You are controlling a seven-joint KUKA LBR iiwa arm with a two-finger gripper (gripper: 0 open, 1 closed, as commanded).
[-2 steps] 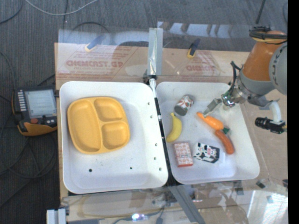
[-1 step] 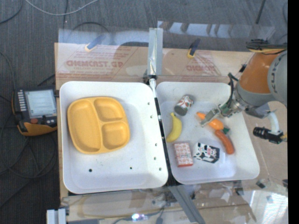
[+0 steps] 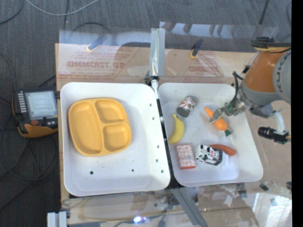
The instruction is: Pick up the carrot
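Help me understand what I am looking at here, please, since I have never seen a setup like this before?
This is a single picture from a camera fixed above a workbench, looking down at a slant. The grey and orange shape at the right is a robot arm reaching in. At its end is the tool, a two-finger grasping part, which sits low over the carrot, the thing it is meant to pick up. Whether it actually grips the carrot cannot be told from here.

Two shallow white bins lie side by side. The left bin holds a yellow divided tray. The right bin holds the carrot, a banana, a small can, a reddish packet, a black-and-white carton and an orange-red sausage-like piece.
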